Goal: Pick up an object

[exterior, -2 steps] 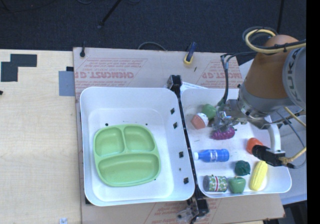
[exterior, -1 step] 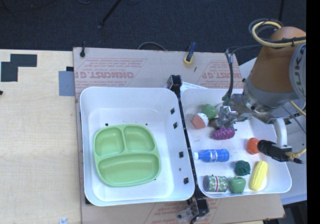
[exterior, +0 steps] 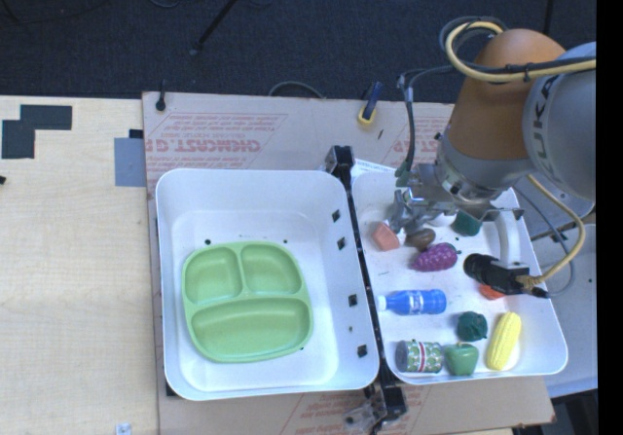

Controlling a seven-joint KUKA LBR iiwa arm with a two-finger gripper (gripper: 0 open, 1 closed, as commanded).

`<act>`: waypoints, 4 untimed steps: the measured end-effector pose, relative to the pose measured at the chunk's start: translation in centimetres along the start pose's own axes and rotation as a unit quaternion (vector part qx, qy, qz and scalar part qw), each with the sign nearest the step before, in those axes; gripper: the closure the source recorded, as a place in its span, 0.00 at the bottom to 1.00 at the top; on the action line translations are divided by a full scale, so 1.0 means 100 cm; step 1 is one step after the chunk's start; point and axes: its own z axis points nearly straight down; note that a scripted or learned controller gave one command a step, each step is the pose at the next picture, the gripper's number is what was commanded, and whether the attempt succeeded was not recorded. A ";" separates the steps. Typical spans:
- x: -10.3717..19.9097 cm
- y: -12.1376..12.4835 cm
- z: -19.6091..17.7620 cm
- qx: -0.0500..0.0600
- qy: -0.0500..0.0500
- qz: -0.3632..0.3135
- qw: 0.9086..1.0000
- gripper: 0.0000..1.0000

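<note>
Two white bins share the bench; gripper (exterior: 413, 214) hangs low at the right bin's (exterior: 551, 350) far edge, just above a brown lump (exterior: 421, 237) beside purple grapes (exterior: 434, 256). Its grasp can't be judged; nothing lifted yet.

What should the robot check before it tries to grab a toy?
1. Pincer over the bin of toys: ok, it hangs above the top end.
2. A toy close by: ok, pink block and purple grapes lie just below it.
3. Pincer holding nothing yet: cannot tell, too blurry.
4. Toys apart enough to grab one: not ok, a small brown thing sits tight beside the grapes.
5. Other bin ready: ok, the green plate lies flat.
</note>
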 end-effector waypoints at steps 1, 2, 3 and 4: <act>0.044 0.014 0.010 0.001 0.000 0.001 1.000 1.00; 0.088 0.037 0.002 0.000 0.000 0.000 1.000 1.00; 0.129 0.056 0.021 0.001 -0.001 0.001 1.000 1.00; 0.130 0.059 0.019 0.001 -0.002 0.002 1.000 1.00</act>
